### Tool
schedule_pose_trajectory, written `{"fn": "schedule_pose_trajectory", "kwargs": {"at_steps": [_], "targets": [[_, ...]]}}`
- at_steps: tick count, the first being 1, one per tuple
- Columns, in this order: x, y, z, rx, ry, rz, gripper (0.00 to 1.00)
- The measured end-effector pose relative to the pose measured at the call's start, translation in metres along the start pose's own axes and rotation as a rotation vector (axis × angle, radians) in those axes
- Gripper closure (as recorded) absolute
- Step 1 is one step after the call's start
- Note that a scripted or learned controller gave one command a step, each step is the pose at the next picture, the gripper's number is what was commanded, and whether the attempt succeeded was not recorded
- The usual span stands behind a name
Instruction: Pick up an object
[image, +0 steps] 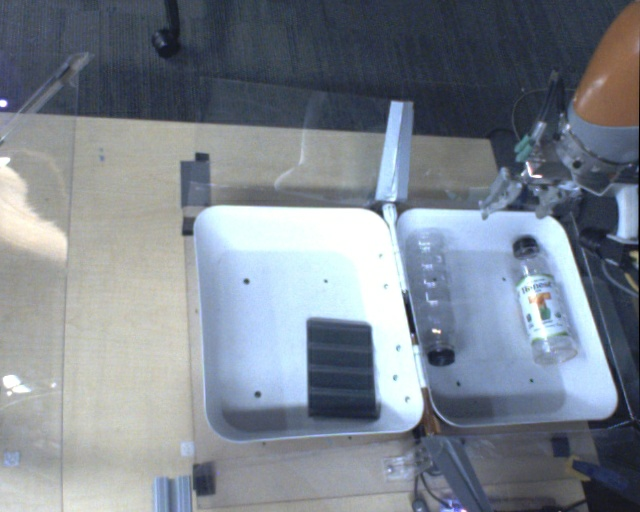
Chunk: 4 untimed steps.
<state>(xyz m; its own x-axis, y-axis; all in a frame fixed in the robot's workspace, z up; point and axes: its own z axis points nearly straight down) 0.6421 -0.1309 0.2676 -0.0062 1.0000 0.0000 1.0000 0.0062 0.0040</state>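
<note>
A clear plastic bottle with a black cap and a white label printed in orange and green (541, 306) lies on its side in the right-hand shallow white bin (600, 385), cap pointing toward the far rim and its base toward the near right corner. Beside it, along that bin's left wall, lies a second clear plastic bottle with a black cap and no label (433, 295), cap toward the near side; the two are well apart. In the left-hand shallow white bin (230, 270) a black ribbed rectangular block (341, 367) rests flat near the front right corner. The claw (522, 186) hangs above the far rim of the right bin, just beyond the labelled bottle's cap, with nothing between its parts; how far open it is cannot be told, as the metal pieces blur together. Above it sits the arm's orange band (608, 72). The bins sit side by side on a pale wooden surface (120, 330), with a sheet of clear plastic (40, 200) glinting at the left. Beyond the surface is dark carpeted floor (300, 40). The writing on the label is too small to read.
</note>
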Motion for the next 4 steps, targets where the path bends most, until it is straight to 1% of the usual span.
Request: {"fn": "schedule_pose_trajectory", "kwargs": {"at_steps": [1,2,3,4], "targets": [[-0.050,-0.050,0.083,-0.001,0.000,-0.201,0.00],[-0.066,-0.044,0.149,-0.004,-0.001,-0.212,0.00],[-0.074,-0.070,0.178,-0.007,-0.004,-0.299,0.00],[-0.074,-0.067,0.178,-0.008,-0.004,-0.319,0.00]]}}
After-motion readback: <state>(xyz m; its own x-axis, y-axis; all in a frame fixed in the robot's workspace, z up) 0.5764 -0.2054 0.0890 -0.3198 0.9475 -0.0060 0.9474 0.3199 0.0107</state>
